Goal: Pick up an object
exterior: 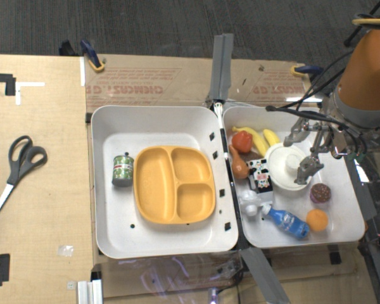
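Here the pincer (307,149), spread open and empty, hangs over the white bowl (285,167) (right bin (348,230)).

Here's the arm (367,68), and the big thing to see is that rounded orange band, smooth and glossy, bulging wide above the wrist. Right under it sits a grey collar, paler along its lower rim. Black cables loop off the orange shell, some arcing up behind it, others running straight out past the collar. Below the collar hangs the gripper (310,160), a cluster of bare silver-grey metal links and brackets, angular and jointed, with dark pins at the pivots. Its fingers (309,166) are slim grey bars, blunt at the tips.
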`<state>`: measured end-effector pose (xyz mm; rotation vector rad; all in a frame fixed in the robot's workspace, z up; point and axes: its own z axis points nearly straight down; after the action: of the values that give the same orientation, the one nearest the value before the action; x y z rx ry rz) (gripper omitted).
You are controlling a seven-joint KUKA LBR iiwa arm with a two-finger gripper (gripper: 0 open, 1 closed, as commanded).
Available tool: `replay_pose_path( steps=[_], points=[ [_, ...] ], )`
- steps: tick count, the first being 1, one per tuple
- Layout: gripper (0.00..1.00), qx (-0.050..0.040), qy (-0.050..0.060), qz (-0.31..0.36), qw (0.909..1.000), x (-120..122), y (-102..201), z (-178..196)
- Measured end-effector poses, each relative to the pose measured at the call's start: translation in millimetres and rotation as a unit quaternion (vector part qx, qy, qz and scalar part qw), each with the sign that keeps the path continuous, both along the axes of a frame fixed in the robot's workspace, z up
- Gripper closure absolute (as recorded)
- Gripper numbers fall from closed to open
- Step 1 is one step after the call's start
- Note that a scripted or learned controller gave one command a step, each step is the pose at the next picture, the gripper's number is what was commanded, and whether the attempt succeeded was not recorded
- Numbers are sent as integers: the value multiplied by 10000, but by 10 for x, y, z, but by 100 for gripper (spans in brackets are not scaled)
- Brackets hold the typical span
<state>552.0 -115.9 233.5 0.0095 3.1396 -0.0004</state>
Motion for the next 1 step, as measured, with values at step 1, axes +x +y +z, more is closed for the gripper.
replay_pose_path(
  steps=[1],
  points=[
    [0, -3, -96, -1040, 9945, 483, 130, -1159]
  ],
)
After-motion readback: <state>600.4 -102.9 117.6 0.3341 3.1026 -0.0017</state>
